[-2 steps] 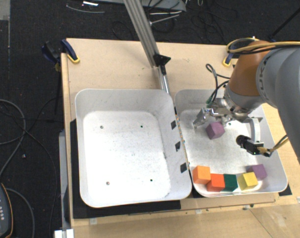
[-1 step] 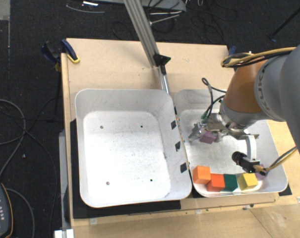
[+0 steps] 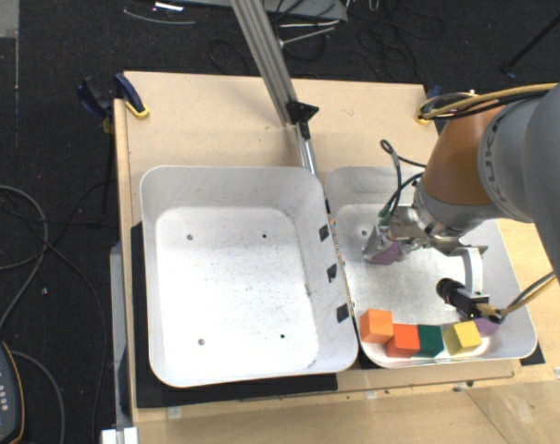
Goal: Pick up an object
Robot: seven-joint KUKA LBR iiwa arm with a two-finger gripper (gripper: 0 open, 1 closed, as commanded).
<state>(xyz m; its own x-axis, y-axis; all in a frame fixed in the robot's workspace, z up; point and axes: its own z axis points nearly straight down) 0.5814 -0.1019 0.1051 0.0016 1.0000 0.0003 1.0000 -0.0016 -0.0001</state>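
gripper (image 3: 383, 248) at maybe purple object (image 3: 387, 255)

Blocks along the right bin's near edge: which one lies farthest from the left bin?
The yellow block, last in the row after the orange, red-orange and green ones.

1. Grey arm with orange band (image 3: 460, 160) is reaching in from the right, bending downward at the wrist.
2. Two-finger metal gripper (image 3: 383, 248) is pointing leftward, hanging low.
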